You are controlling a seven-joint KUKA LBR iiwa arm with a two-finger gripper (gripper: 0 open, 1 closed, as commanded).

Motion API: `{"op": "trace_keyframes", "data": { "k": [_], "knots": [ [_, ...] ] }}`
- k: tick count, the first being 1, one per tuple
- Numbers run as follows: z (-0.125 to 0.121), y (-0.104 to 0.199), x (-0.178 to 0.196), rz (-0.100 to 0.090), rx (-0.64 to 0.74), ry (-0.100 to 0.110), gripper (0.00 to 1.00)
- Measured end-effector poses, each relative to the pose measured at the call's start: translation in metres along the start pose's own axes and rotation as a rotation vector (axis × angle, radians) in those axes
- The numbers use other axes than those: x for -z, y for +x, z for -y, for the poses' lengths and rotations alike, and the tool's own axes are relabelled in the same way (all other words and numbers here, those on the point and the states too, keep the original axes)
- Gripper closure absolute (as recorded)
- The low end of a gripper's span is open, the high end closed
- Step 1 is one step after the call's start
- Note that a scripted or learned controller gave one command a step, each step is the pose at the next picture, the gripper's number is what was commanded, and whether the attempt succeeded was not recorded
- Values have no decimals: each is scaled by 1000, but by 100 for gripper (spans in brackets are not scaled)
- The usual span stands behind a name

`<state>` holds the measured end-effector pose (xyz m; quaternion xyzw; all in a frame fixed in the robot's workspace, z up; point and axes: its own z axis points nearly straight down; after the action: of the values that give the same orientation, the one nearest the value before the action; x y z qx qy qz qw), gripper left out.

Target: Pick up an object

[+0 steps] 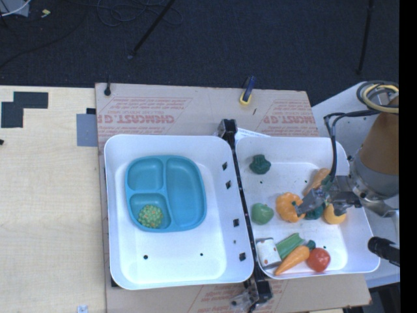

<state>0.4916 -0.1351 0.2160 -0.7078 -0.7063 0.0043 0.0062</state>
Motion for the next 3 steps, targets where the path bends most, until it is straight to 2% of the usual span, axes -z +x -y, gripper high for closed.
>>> {"op": "trace_keyframes", "data": {
  "k": [1,3],
  "knots": [
    [-3,0,6,3,2,-13,0],
    [-11,-7,-108,0,3,-6,0]
  ]
}}
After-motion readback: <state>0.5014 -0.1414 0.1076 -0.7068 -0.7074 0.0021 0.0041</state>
